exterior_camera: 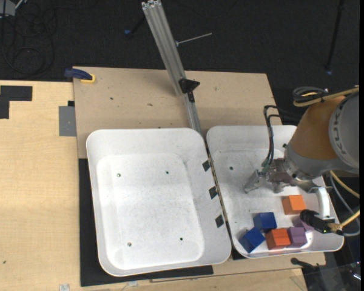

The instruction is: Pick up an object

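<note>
The gripper point(253, 182) hangs over the middle of the right bin point(242, 145), above bare floor. Its fingers look slightly parted with nothing between them, though they are small and grey against the white, so the exact gap is hard to read.

The blocks all lie in the near right corner of that bin, apart from the fingertips. The best next step, as I judge it, is to go for the one with the most free space around it. The orange block point(293, 204) sits alone, a little farther back than the rest, with room on its sides for both fingers. The others crowd together: two blue blocks point(258, 230) touch or nearly touch, a red-orange block point(278, 238) sits just right of them, and a purple block point(298, 234) lies beside that, against the near rim. Coming down on that cluster risks a finger landing on a neighbour. The fingers should open wider than the block, straddle it squarely, and descend to the floor before closing.

Count: two bins, the left bin point(145, 202) holding no blocks; five blocks in all: two blue, one orange, one red-orange, one purple.
</note>
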Available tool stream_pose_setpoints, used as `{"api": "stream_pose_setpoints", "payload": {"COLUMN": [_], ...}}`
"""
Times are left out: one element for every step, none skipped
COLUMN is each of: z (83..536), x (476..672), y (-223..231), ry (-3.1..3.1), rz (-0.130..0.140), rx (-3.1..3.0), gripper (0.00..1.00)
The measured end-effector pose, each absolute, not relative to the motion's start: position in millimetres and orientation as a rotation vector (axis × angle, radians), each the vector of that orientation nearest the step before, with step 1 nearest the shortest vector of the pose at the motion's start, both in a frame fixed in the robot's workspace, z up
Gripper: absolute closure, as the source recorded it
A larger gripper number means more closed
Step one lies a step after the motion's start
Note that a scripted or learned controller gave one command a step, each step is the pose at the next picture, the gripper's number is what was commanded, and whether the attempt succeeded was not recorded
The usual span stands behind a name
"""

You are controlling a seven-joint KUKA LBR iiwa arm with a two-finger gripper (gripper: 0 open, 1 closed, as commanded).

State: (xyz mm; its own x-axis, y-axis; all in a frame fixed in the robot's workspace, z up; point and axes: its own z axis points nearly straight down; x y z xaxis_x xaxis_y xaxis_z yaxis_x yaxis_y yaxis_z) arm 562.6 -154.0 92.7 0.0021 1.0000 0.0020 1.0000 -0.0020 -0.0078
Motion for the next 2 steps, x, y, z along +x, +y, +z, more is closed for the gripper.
{"api": "stream_pose_setpoints", "payload": {"z": [105.3,151.4], "x": [563.0,571.5], "y": [-155.8,-158.3], "ry": [-2.207,-2.222], "rz": [0.004,-0.001], "rx": [-2.23,-2.222], "gripper": [1.0,1.0]}}
